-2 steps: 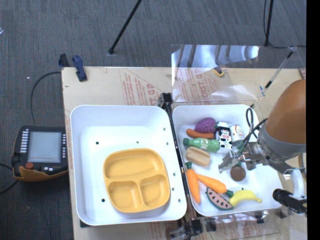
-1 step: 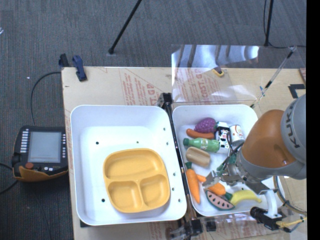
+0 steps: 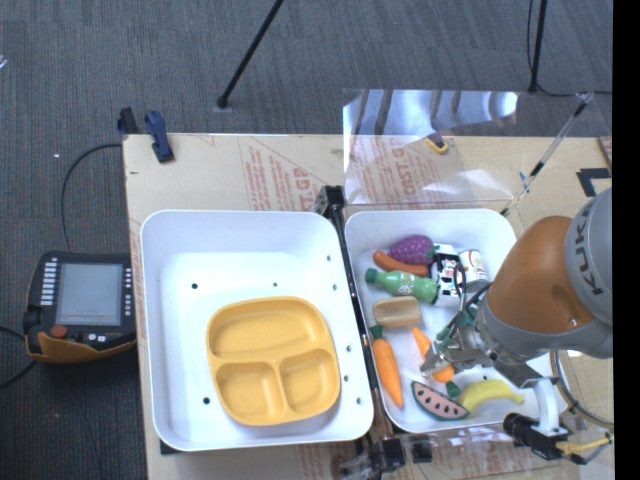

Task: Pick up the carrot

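The table (image 3: 250, 168) carries two shallow white bins side by side, and the arm (image 3: 550, 288) reaches in from the right, its bulk hanging over the right-hand corner of the right bin (image 3: 500, 226). The left bin (image 3: 165, 268) holds a yellow divided plate (image 3: 272, 358) sitting toward its lower middle — wide bare floor lies around it, the roomiest ground on the table. The right bin is the crowded one, presumably the stock of toy food to pick from: purple grapes (image 3: 411, 248) at the top, a green bottle (image 3: 402, 284) and a tan bread roll (image 3: 397, 312) below, a watermelon slice (image 3: 439, 402) and a banana (image 3: 490, 395) along the near edge. The carrot (image 3: 387, 368) lies lengthwise against the bin's left wall, green top upward, tip toward the near rim, with the roll just beside its top. That wall leaves little room on one side, so a descent would likely suit the open strip on the carrot's right. The jaws (image 3: 447, 353) sit low among the items right of the carrot, near a small orange piece (image 3: 421, 341); I cannot tell whether they are open or closed, and nothing is plainly held. As I judge it, the grasp is not yet made — a short shift toward the left wall seems needed.
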`<state>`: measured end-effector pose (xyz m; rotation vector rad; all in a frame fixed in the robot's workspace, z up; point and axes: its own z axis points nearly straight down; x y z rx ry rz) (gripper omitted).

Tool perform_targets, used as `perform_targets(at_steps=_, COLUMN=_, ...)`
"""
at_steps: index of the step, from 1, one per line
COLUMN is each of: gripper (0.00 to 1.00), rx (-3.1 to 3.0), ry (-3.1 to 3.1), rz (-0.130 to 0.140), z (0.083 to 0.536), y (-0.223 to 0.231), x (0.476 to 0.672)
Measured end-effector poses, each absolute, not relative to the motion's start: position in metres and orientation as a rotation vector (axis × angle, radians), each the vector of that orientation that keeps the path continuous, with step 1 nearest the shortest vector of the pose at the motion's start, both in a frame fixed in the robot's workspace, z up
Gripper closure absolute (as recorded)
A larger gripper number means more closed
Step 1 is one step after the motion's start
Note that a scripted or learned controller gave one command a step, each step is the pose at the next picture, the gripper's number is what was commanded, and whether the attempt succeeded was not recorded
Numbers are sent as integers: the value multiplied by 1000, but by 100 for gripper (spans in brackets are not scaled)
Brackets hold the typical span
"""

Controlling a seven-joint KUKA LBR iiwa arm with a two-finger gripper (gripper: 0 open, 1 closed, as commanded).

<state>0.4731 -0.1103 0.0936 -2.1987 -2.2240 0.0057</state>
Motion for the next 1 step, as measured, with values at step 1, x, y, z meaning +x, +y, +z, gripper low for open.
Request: perform_targets(at_steps=1, gripper=100, rx=-2652, ry=-1672, rz=5, z=186, y=-43, x=476)
